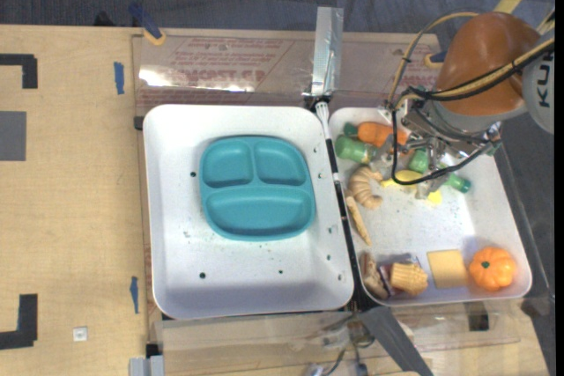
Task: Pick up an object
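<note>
My gripper point(425, 156) is low over the far end of the right bin point(493, 216), under the orange wrist band point(480, 66) and a tangle of cables. Just to its left lie an orange carrot-like toy point(374, 134) and a green toy point(352, 150). A small green piece point(458, 183) and a yellow bit point(434, 196) lie just below it. The gripper's tip is hidden among the cables, and whether it touches any toy cannot be made out.
A croissant toy point(364, 186) and a tan stick point(357, 222) lie by the right bin's left wall. Along its near edge sit a corn-like piece point(407, 276), a yellow block point(447, 267) and an orange pumpkin point(492, 268). The left bin point(176, 260) holds a teal divided plate point(257, 187).
</note>
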Available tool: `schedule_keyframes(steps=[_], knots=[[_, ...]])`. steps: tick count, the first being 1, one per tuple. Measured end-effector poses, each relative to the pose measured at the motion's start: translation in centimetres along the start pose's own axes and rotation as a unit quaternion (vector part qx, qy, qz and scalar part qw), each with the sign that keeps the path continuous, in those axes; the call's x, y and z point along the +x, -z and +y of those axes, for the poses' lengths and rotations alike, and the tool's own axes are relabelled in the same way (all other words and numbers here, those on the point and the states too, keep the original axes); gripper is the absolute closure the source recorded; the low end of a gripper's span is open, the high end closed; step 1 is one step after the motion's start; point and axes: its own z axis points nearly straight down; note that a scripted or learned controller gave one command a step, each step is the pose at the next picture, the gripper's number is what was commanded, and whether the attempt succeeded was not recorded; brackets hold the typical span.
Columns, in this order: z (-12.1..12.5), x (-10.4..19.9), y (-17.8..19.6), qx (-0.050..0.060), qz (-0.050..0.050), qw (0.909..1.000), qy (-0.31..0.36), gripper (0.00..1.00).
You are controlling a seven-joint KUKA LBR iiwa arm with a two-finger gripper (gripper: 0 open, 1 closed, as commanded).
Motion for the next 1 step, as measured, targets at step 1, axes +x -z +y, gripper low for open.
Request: schedule_keyframes(steps=[1], knots=[[-2.62, 1.8, -1.33, -0.012, 0.002, 0.9998, 0.017, 0.0]])
